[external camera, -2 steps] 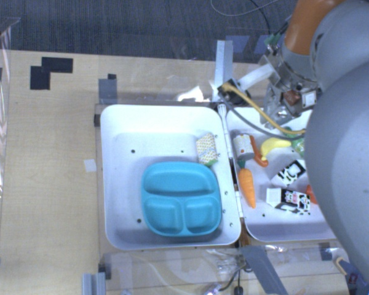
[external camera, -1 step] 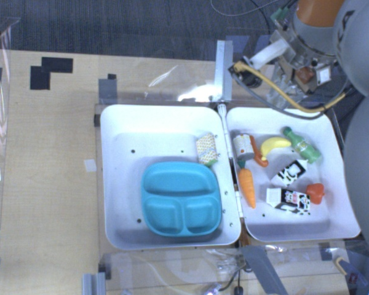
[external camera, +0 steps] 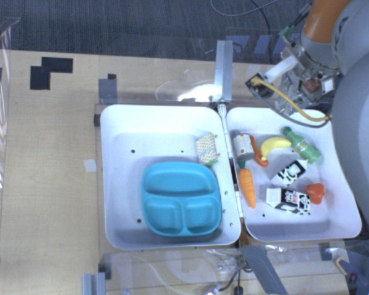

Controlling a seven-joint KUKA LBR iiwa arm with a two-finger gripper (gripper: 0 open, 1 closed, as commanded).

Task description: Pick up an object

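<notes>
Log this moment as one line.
arm: raised over right bin's far edge | right bin: banana, carrot | left bin: blue tray

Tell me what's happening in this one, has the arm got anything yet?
Not that the view shows. The arm's wrist end sits above the far edge of the right bin, which holds a banana, a carrot, a green bottle and small cartons. The left bin holds a blue divided tray and a small patterned packet. Everything lies in the bins.
</notes>
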